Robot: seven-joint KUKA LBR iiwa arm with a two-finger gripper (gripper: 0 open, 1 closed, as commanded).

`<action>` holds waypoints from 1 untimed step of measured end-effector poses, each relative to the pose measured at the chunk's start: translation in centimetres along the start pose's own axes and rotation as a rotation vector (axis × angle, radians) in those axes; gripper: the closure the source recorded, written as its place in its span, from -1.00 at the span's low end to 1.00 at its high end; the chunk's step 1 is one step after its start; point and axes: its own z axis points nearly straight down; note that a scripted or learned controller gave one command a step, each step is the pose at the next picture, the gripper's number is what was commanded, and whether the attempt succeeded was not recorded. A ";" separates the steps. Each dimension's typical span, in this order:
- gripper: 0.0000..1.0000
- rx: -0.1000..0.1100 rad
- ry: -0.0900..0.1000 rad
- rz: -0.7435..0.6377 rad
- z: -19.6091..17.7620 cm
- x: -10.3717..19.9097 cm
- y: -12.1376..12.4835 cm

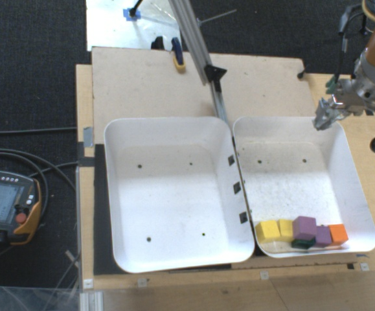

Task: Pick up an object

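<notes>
The gripper [325, 118] hangs above the far right corner of the right bin [342, 149], at the end of the grey arm [372, 76] that enters from the right edge. At this distance and angle, it cannot be told how its jaws stand. Nothing is seen in its grasp.

All the blocks lie well apart from the gripper, in a row along the near wall of the right bin:

1. Two yellow blocks [274, 230] sit side by side at the left end of the row, touching each other.
2. A larger purple block [304, 226] stands just right of them.
3. A dark green block [302, 243] lies in front of the purple block, against the bin's near rim (partly hidden under its neighbours).
4. A smaller purple block [322, 236] sits between the larger purple block and the orange block [338, 233], which ends the row at the right.

The left bin [174, 193] stands beside the right bin, their inner walls touching. Both bins rest on a tan board [258, 86]. A slanted metal rail [190, 28] runs from the top down to where the bins meet. A control pendant [6, 206] with a screen lies on the dark floor at the left, its cables [51, 167] trailing beside it.
</notes>
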 end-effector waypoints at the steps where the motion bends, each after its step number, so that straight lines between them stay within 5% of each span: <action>1: 1.00 0.004 0.003 -0.012 4.7 8.6 2.8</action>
